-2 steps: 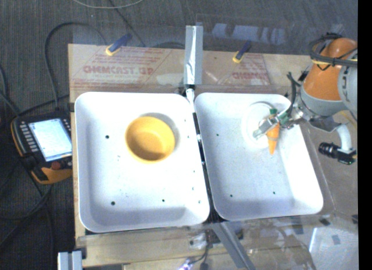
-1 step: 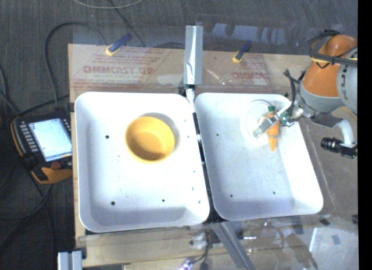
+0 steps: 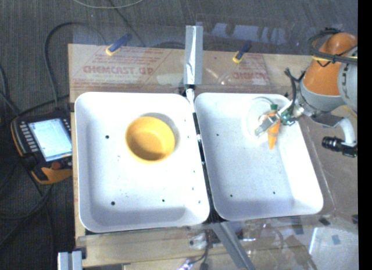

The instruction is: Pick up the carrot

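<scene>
Nearest the lens, along the bottom edge, the surface (image 3: 116, 240) with its metal framing, carrying two shallow white bins side by side. Left bin (image 3: 104, 205) largest in view, holding a yellow bowl (image 3: 150, 138) near its middle, well apart from the work. Right bin (image 3: 261, 205) next, mostly bare, probably so the target sits unobstructed. Grey arm (image 3: 331, 71) with orange band reaching in from the right toward that bin's far right corner. Tool (image 3: 273, 122) low over the carrot (image 3: 271, 138), touching or just beside its top; whether open, shut or gripping, cannot tell. Carrot small, orange, long axis roughly toward the camera, green end away under the tool, tip pointing nearer.
</scene>
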`<act>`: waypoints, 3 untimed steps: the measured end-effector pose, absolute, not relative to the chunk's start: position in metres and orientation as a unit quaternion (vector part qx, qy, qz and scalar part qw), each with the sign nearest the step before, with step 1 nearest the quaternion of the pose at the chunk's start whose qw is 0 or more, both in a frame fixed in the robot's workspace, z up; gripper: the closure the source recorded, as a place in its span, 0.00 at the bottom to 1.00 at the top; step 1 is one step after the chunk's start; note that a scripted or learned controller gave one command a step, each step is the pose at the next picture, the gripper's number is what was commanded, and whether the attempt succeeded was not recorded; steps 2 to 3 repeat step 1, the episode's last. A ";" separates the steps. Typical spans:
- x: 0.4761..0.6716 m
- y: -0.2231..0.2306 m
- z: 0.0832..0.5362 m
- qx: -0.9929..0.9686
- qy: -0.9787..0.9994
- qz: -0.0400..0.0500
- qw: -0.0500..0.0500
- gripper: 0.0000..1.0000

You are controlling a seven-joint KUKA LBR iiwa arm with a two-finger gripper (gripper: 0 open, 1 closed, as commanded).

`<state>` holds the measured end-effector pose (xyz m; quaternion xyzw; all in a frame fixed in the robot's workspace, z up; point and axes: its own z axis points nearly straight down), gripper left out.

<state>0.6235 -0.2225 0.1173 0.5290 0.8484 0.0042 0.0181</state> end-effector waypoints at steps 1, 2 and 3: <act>0.668 -0.159 0.199 0.504 0.864 -0.001 -0.002 1.00; 0.668 -0.159 0.199 0.504 0.864 -0.001 -0.002 1.00; 0.668 -0.159 0.199 0.504 0.864 -0.001 -0.002 1.00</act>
